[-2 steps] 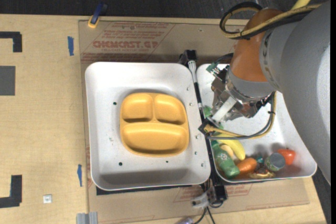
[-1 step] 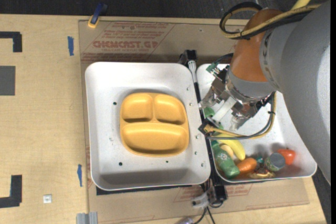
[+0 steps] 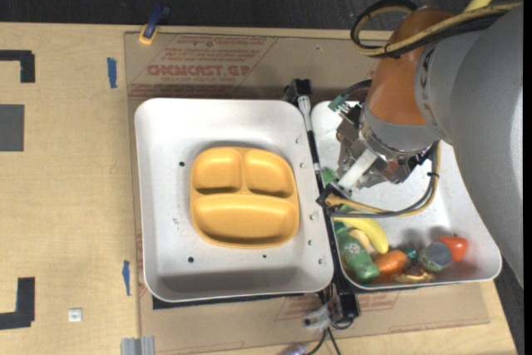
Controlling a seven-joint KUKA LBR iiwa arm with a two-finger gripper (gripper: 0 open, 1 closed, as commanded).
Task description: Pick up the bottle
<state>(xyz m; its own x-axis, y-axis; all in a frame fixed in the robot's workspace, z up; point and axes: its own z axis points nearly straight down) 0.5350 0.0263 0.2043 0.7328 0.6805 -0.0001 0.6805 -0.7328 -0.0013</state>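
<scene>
Here, green bottle (image 3: 357,260) in right bin, below gripper (image 3: 342,181)

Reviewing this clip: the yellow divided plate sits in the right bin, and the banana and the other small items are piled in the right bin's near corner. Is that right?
Not quite. The camera view shows the yellow divided plate in the left bin, not the right one. The rest holds: the banana and the other small items lie piled in the near corner of the right bin, below the tool.
</scene>
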